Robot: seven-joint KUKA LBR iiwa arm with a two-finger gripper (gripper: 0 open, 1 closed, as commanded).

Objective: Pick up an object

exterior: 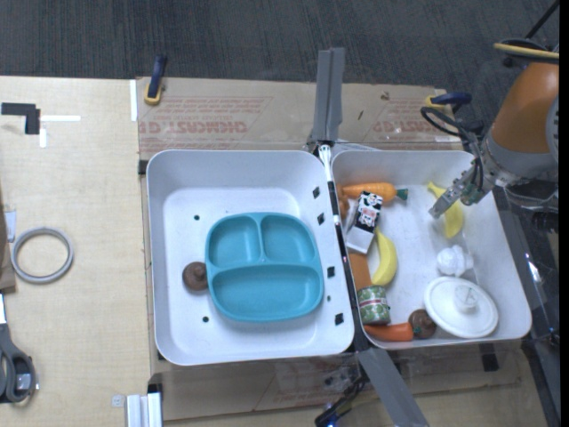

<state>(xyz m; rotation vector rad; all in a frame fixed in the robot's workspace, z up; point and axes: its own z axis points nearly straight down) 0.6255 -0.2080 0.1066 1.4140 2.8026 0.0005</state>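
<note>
My gripper [456, 197] hangs at the back right of the right bin [512, 265], right over a small yellow object [452, 221] that it partly covers. Below that lie a small white object [452, 260] and a round white lid [460, 307]. Along the bin's left side are a carrot [369, 190], a black-and-white carton [365, 214], a banana [385, 258], a green can [373, 303], an orange-red vegetable [388, 332] and a brown lump [422, 323].
The left bin [169, 203] holds a blue divided plate [265, 265] and a brown ball [195, 276]. On the bench to the left lie a grey tape roll [40, 254] and scissors [13, 372]. A blue clamp [157, 78] sits at the back.
</note>
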